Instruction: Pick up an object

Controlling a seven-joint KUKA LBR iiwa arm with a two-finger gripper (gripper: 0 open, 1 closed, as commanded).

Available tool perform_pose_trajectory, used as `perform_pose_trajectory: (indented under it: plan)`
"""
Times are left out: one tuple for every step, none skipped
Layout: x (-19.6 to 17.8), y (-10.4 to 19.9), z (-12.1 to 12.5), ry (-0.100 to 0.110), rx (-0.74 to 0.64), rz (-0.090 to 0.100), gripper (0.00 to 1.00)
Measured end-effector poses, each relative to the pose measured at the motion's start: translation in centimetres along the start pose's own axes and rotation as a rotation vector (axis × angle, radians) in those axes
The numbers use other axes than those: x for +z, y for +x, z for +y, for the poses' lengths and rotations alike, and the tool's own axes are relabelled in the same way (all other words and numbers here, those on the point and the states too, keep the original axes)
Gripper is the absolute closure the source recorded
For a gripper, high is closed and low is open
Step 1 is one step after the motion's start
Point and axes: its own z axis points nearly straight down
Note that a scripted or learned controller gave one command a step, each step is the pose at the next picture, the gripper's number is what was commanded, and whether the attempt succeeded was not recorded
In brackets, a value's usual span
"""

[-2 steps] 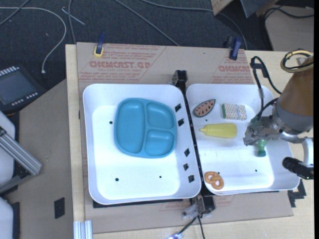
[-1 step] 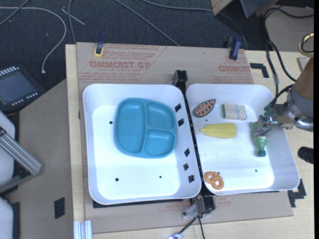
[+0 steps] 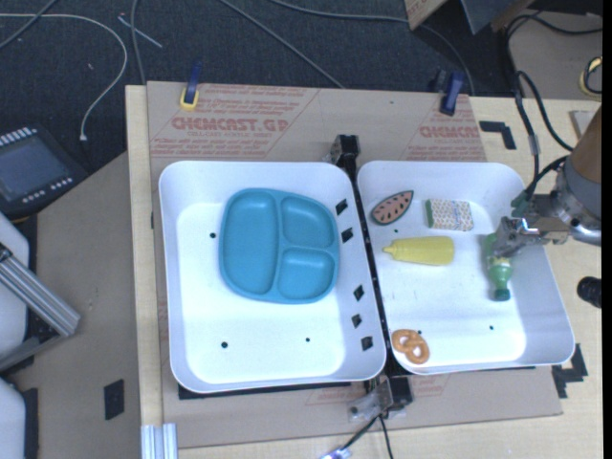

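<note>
The right bin point(image 3: 535, 342) holds several small items. A brown oval piece point(image 3: 392, 207) lies at its back left, and a pale green-and-white block point(image 3: 449, 215) sits beside it. In front of those lies a yellow corn-like piece point(image 3: 421, 251). A pretzel point(image 3: 411, 346) rests at the front left corner. A green bottle-shaped object point(image 3: 499, 273) lies toward the right side. My gripper point(image 3: 507, 236) reaches in from the right and hangs right over the green object's upper end, hiding part of it.
The left bin point(image 3: 191, 352) carries a blue divided plate point(image 3: 279, 245). A row of black clips point(image 3: 356, 295) runs along the divider between the bins. The arm's wrist point(image 3: 579, 204) and its cables cover the right bin's right rim.
</note>
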Motion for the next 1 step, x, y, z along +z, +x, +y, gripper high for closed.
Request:
perform_pose_trajectory:
  plan:
    - [0.32, 5.68, 0.74, 0.004, -0.005, 0.004, 1.0]
